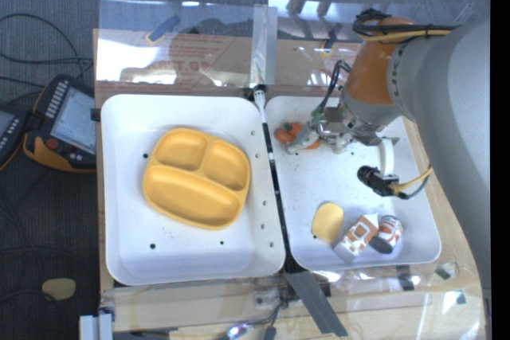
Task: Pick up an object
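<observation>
The gripper [319, 131] sits low over the orange toy [292, 134] in the right bin [414, 247]; I cannot tell its state, so it should centre squarely before lifting.

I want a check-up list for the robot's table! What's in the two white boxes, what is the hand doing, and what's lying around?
Surface: two shallow white bins side by side, left bin and right bin, with clear walls behind them.
Job's things: yellow divided plate in the left bin; in the right bin, a small orange and white object near the back left corner, a yellow piece, a small box and a small can at the front.
Clutter: nothing seen.
Hand: the hand is low in the right bin beside the orange and white object; a grip cannot be judged.
Cables: a yellow and black cable loops off the wrist.
Surroundings: handheld controller on the grey carpet, left.
</observation>
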`<control>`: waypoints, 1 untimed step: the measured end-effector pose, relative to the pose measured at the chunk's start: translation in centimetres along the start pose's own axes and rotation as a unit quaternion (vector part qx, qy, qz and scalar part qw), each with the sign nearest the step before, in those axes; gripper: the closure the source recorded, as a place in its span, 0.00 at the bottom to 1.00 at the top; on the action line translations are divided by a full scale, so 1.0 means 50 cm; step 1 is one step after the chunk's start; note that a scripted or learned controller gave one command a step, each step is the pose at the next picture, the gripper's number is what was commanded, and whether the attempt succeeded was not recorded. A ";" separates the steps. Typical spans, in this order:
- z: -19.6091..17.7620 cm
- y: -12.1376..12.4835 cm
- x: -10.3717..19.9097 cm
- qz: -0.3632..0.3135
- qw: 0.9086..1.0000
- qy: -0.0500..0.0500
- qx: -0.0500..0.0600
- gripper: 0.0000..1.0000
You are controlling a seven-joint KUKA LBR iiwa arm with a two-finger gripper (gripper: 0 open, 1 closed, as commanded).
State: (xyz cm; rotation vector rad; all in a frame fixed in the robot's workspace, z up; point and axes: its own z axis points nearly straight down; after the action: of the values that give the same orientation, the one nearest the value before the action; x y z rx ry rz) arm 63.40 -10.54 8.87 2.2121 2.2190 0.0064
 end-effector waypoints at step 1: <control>-0.023 0.002 0.000 0.000 1.000 0.000 -0.002 1.00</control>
State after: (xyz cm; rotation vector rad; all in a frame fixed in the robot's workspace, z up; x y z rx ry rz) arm 63.51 -10.53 10.03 2.2104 2.2179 0.0104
